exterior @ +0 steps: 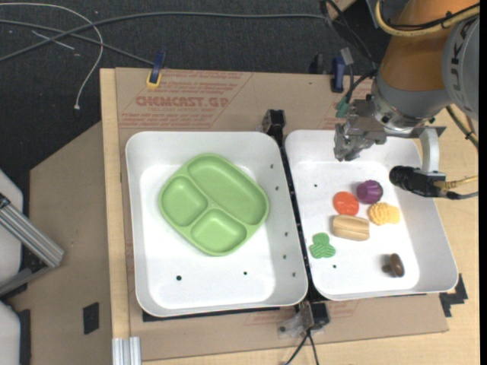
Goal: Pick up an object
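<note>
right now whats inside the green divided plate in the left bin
All three compartments of the green divided plate are bare. It lies flat in the left bin, so the bin floor beneath it is covered and cannot be seen.

Cardboard-topped bench (114, 204) bears two white bins side by side: left bin (144, 226), right bin (434, 226).

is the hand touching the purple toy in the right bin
Apart. The camera view shows bare white bin floor between the hand, poised near the bin's far edge, and the purple toy, which lies nearer the camera beside the red toy.
</note>
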Motion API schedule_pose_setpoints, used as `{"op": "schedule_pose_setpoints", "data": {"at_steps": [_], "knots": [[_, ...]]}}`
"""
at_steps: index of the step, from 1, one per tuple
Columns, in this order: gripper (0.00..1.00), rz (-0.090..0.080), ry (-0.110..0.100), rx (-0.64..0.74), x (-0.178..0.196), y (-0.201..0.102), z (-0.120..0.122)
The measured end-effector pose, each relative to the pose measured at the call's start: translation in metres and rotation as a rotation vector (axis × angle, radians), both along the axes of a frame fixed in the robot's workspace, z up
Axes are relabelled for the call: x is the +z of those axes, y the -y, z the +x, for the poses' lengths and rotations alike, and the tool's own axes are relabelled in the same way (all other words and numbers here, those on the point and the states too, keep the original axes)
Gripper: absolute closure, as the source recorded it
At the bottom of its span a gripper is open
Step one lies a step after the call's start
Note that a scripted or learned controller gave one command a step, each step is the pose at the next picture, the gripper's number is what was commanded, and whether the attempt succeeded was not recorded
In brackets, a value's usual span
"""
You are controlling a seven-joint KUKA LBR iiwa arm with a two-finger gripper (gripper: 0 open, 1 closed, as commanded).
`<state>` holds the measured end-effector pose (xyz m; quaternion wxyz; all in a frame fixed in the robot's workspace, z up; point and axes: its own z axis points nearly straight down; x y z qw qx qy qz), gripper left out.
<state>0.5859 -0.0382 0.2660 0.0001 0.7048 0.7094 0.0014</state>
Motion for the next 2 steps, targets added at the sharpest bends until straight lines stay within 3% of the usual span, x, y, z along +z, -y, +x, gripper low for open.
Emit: {"op": "schedule_pose_setpoints", "data": {"at_steps": [2], "knots": [[1.00,0.000,-0.002,-0.001,-0.024,-0.109,0.035]]}}
